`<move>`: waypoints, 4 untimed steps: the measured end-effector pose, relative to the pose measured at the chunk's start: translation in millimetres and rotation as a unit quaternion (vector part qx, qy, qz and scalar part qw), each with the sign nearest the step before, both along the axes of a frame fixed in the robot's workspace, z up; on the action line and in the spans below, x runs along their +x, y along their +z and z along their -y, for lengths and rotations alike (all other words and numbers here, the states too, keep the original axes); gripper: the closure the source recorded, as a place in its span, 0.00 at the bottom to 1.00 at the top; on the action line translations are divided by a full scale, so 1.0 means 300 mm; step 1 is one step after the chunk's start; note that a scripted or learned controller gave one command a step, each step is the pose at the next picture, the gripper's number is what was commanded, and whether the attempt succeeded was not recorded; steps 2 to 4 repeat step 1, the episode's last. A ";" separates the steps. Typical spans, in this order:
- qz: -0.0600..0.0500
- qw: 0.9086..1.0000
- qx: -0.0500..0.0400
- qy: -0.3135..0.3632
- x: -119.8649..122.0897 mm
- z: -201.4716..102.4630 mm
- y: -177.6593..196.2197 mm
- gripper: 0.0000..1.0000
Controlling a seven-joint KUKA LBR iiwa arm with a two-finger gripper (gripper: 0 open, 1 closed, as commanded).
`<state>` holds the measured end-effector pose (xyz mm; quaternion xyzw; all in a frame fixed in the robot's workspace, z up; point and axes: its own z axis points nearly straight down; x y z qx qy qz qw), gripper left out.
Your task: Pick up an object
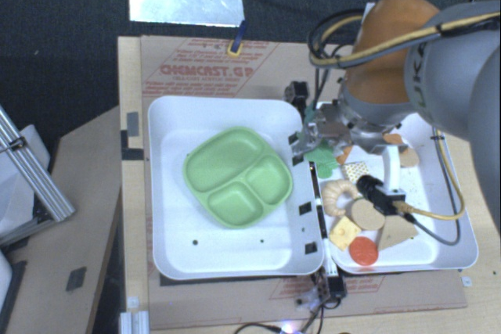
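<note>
- Hanging low over the far left corner of the right bin (429, 248), the pincer (317, 133) is seen just beside the wall shared by the two bins; whether it is spread or pressed together cannot be told.
- A green piece (323, 166) is found just in front of the pincer, close against that wall.
- A dotted cracker (356, 170) is seen just to the right of the green piece.
- A tan pretzel (337, 196) is placed nearer the camera, beside a round tan slice (368, 215).
- A yellow block (343, 233), a red disc (362, 251) and a tan wedge (399, 233) are gathered along the near edge of the right bin, close to one another.
- A white piece (389, 168) and a pale tan piece (408, 158) are partly covered by the wrist, so their shapes cannot be told.
- The arm (462, 66) is stretched in from the right, its orange band (391, 19) raised above the far edge of the bin.
- A green plate (239, 177) with three compartments is laid flat in the middle of the left bin (180, 242), well apart from the pincer.
- Both bins are borne by a card sheet (203, 66) laid on the worktop (86, 184).
</note>
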<state>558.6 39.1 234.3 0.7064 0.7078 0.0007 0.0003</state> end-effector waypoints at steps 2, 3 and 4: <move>0.000 1.000 -0.001 -0.001 -0.002 0.035 -0.011 1.00; 0.000 1.000 -0.001 -0.001 -0.002 0.035 -0.011 1.00; 0.000 1.000 -0.001 -0.001 -0.002 0.035 -0.011 1.00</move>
